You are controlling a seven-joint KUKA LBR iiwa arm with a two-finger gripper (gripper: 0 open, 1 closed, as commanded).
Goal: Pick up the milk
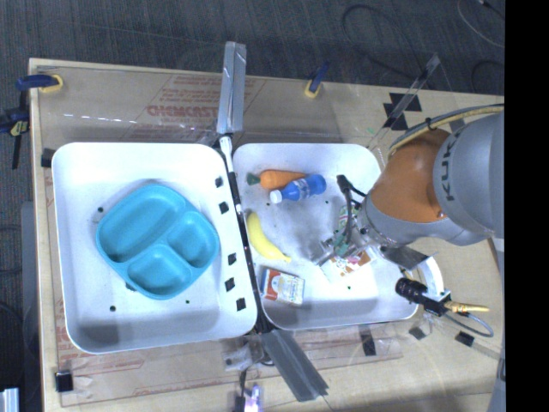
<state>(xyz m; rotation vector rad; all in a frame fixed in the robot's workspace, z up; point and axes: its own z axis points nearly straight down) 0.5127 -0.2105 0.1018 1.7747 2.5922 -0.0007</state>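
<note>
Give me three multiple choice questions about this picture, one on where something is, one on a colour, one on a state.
1. Where is the divided tray?
A. left bin
B. right bin
C. on the bench outside the bins

2. What colour is the bottle?
A. green
B. blue
C. red

3. How does the banana lie?
A. hanging from the gripper
B. standing upright
C. flat on the bin floor

Answers: 1 A, it sits in the left bin. 2 B, a blue body with a white cap. 3 C, it lies flat near the right bin's left wall.
</note>
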